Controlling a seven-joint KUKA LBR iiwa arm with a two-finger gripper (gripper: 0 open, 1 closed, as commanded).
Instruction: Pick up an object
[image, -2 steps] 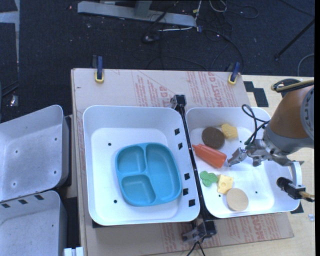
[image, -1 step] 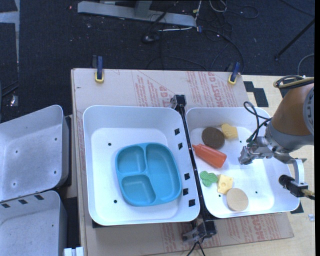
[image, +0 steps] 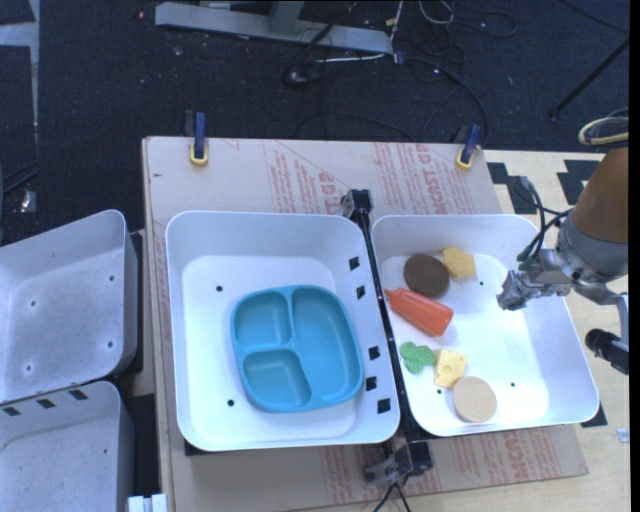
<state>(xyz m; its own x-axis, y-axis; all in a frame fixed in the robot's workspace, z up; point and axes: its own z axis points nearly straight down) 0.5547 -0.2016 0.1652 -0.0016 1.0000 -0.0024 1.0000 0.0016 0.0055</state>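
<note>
The right bin (image: 560, 395) holds several toy foods: a brown round patty (image: 426, 274), a yellow piece (image: 459, 262) behind it, an orange carrot (image: 421, 311), a green leafy piece (image: 417, 354), a yellow cheese wedge (image: 451, 367) and a tan round disc (image: 475, 399). My gripper (image: 515, 292) hangs over the right side of this bin, to the right of the patty and carrot, apart from all of them. Nothing shows between its fingers.
The left bin (image: 200, 400) holds a blue divided plate (image: 296, 347). A black divider (image: 375, 300) runs between the bins. Yellow clamps (image: 199, 150) sit on the board's far edge. White trays (image: 60, 290) lie off the bench at left.
</note>
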